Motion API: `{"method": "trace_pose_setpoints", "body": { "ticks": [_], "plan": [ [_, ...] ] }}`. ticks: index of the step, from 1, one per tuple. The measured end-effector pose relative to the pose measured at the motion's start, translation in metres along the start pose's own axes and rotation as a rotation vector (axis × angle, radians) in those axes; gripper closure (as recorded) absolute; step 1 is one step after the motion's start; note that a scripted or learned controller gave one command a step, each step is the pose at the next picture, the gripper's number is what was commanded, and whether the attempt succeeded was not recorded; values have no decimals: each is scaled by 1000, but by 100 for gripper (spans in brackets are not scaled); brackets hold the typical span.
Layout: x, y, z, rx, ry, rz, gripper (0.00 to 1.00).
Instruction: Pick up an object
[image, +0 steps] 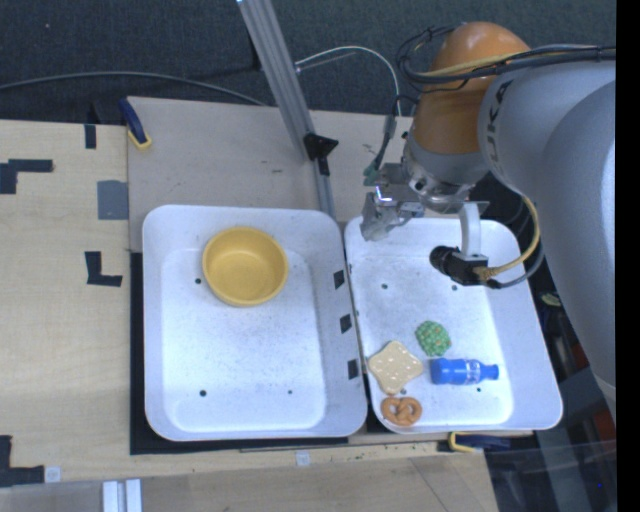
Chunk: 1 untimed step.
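My gripper (383, 218) hangs over the far left corner of the right bin (520, 400), under the orange band of the arm. Nothing shows in its grasp. In the near half of that bin lie a green knobbly ball (433, 337), a tan cracker (395, 365), a small blue bottle (462, 372) on its side and a brown pretzel (401, 410) at the front rim. All of these sit well in front of the gripper. A yellow bowl (245, 265) stands upright in the far part of the left bin (165, 400).
A slanted metal post (290, 90) rises behind the bins near their shared edge. A black cable fitting (455, 262) hangs from the arm over the right bin. The bulky grey arm covers the far right side.
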<state>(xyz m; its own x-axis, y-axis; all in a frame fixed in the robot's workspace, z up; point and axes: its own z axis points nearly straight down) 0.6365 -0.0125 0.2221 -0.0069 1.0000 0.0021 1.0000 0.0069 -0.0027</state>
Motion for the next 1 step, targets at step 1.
{"method": "trace_pose_setpoints", "body": {
  "ticks": [1],
  "plan": [
    [64, 3, 4, -1, 0, -1, 100]
  ]
}}
